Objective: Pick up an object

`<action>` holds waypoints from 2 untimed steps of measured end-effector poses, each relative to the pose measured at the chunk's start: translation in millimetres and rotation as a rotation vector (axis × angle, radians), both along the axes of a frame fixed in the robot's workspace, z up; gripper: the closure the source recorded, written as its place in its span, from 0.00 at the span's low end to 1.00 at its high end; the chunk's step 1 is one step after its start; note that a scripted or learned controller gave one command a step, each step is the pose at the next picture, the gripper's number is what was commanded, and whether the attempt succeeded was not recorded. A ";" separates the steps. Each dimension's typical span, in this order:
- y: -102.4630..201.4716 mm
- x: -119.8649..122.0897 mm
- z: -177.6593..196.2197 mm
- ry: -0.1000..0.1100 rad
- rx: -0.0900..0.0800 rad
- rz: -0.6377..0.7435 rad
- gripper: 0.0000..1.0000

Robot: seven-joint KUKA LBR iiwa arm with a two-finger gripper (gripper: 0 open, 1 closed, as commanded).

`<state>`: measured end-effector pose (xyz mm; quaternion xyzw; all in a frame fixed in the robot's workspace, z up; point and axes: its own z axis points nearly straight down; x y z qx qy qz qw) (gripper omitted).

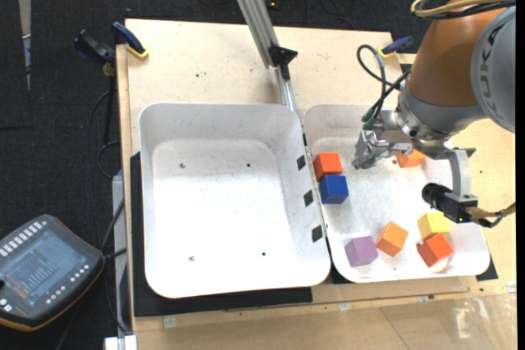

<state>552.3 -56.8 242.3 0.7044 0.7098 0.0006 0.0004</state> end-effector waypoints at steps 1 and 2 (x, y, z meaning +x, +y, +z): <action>51.3 30.5 -10.7 0.000 0.001 0.001 1.00; 98.5 61.2 0.7 -0.003 0.001 0.000 1.00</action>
